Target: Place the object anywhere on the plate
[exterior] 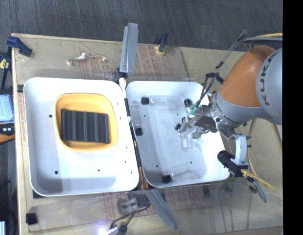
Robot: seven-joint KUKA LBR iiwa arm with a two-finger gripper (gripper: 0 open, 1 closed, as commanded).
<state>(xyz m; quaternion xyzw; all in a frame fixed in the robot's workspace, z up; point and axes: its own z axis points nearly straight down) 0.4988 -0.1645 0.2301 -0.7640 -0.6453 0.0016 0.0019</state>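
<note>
The grey arm with an orange band (249, 84), the thing closest to the lens, is seen reaching in from three o'clock. Its gripper (189, 131) is held low over the shallow white right bin (161, 155), toward that bin's three o'clock side. Whether the claw is spread or pressed together cannot be told, as its tip is pale and blurred against the white floor; nothing is seen pinched in it.

The dark ribbed rectangular block (85, 126) is found lying flat on the rounded yellow plate (85, 98), which sits in the shallow white left bin (43, 173), at nine o'clock from the gripper and well apart from it. The block is set toward the plate's six o'clock side, and the widest strip of yellow rim is left showing at twelve o'clock.

The placing is therefore judged to be already achieved, and the step in hand is taken to be clearing away. It is done well if the arm is raised before any sideways travel, so that the wall between the bins is not clipped and the plate is not jolted. A few small black studs (145, 101) on the right bin's floor are best avoided too.
</note>
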